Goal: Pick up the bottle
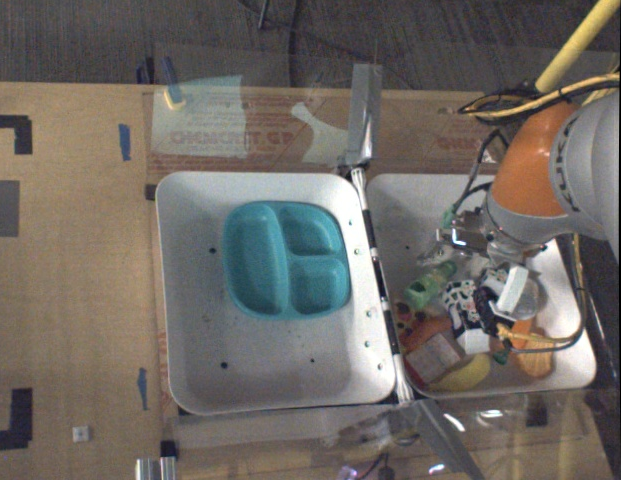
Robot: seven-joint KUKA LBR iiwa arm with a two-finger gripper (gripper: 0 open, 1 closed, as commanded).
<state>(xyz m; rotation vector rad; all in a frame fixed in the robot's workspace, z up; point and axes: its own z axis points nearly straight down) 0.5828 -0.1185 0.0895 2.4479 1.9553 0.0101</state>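
In the right bin (400,208), a small green bottle-like item (427,290) lies near the left wall, at the top of a pile of small things. My gripper (453,245) hangs low over the bin, just above and to the right of the green item. The grey wrist and the orange band (530,163) rise behind it to the right. The wrist hides what lies directly under the gripper.
Beside the green item are a black-and-white spotted toy (460,298), a brown block (435,353), a yellow banana (472,371) and an orange piece (535,360). The left bin (190,348) holds a teal divided plate (286,258). A raised divider (368,268) separates the bins.
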